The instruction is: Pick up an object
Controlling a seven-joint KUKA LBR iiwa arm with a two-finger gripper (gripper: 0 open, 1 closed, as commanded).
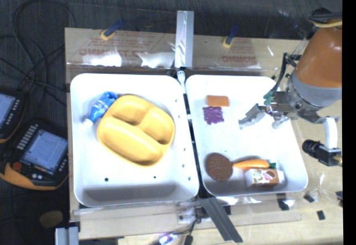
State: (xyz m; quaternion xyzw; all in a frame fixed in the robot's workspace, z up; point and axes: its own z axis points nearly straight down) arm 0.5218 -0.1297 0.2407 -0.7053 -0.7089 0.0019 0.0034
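My gripper [260, 122] hovers over the right bin [289, 144], at its upper right part, open with nothing between its fingers. In this bin lie a small orange block [217, 100], a purple bunch-like piece [213, 115], a brown round disc [219, 166], an orange carrot [250, 164] and a small juice carton [262, 176]. The carrot and carton sit below the gripper, near the front wall. The left bin [89, 183] holds a big yellow bun-shaped object [136, 128] and a blue crumpled item [100, 106] at its upper left.
A metal post [184, 38] stands behind the divide between the bins. Two clamps [113, 29] sit on the back board. Handheld control pendants [36, 152] and cables lie left of the bench.
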